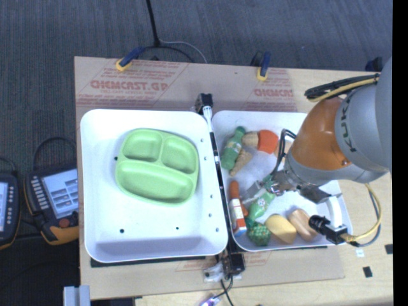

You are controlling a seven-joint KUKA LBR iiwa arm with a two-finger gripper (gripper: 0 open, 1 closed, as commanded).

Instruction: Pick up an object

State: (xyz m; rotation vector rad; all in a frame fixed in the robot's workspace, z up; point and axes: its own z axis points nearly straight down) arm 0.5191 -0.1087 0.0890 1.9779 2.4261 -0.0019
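**Gripper lowered into crowded right bin**

A neighbour could be nudged or pinched along with the target, since the toy foods in the shallow white right bin (331, 121) lie packed together. The metal two-finger gripper (266, 189) is seen low over a green leafy toy (260, 207), beside a yellow rounded toy (281, 227). How wide it stands cannot be told, and nothing is seen held.

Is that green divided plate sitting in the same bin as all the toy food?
No, the green divided plate lies in the left bin, while the toy food fills the right bin.
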